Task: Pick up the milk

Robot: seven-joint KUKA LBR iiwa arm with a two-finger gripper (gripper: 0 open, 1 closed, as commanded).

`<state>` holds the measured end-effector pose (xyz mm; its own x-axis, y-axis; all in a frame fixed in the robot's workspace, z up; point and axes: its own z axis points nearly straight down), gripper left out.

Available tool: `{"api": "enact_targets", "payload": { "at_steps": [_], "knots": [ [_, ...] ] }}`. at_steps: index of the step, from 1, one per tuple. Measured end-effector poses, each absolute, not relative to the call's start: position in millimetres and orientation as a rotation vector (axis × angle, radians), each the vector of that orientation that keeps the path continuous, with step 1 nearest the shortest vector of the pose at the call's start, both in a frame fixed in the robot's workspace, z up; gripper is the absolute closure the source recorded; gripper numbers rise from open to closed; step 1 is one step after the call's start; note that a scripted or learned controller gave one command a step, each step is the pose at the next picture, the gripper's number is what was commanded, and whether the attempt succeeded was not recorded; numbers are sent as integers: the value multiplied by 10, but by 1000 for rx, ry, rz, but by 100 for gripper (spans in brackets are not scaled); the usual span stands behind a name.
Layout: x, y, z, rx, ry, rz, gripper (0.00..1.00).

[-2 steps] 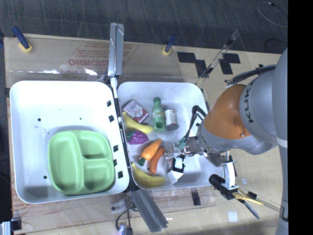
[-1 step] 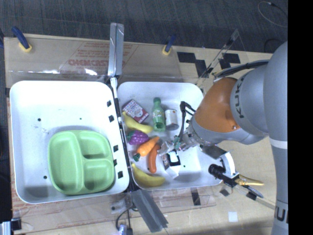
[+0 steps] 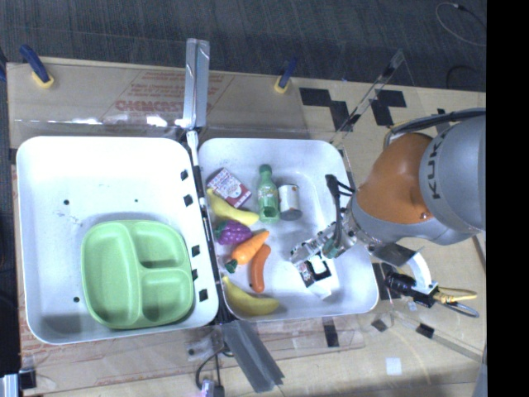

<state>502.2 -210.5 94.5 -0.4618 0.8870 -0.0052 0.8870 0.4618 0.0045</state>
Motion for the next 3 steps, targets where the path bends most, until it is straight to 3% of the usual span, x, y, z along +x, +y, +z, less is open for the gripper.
{"api": "enact_targets", "payload": {
  "at_steps": [1,2,3],
  "knots": [
    [5030,-2099,1043,1616,2683,1,100],
    [5156,-1721,1961,1764,2601,-1,100],
    [4996,-1715,2964,1424,2797,-1,100]
  ]
}}
